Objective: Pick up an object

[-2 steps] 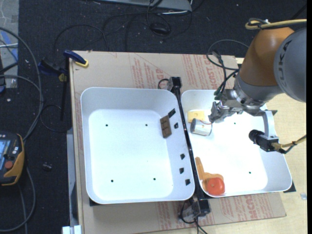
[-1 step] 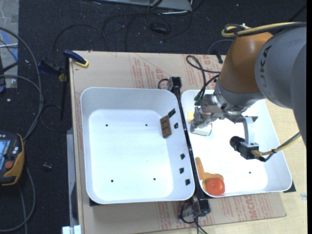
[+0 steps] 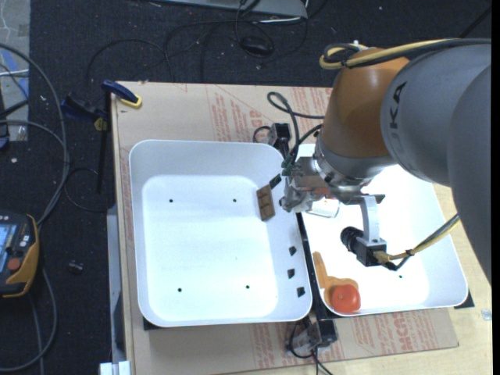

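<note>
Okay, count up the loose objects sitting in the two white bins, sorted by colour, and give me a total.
Orange-and-red plastic tool with a round red head, in the right bin: 1
Dark brown flat piece, on the left bin right wall: 1
Total: 2

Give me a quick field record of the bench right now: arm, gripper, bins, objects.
arm: grey KUKA arm, orange band, reaching in from the right
gripper: gripper over the shared edge of the two bins; finger state not visible
left bin: left bin, white
right bin: right bin, white
objects: orange-red object in right bin's near left corner; small brown piece at left bin's right wall
</note>
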Robot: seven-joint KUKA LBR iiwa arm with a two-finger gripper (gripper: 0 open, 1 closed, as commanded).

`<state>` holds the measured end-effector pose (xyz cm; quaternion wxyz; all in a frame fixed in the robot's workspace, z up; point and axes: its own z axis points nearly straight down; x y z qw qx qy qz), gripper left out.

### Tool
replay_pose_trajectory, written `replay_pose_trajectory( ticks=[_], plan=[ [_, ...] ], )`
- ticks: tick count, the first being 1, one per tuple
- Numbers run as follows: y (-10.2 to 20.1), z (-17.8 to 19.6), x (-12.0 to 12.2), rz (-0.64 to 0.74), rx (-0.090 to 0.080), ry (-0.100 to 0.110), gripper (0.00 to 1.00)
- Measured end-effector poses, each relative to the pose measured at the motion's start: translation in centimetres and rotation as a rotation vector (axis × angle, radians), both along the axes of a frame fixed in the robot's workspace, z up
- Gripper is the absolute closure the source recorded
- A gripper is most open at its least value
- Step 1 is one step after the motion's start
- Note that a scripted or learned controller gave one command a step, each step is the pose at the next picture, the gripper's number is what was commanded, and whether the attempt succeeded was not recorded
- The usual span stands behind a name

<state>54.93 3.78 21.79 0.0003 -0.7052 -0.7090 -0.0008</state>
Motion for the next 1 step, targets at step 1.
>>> replay_pose_trajectory(
  ticks=[1],
  plan=[
    [4.83,-0.52,-1.5,-0.001,-0.001,0.002,1.0]
  ],
)
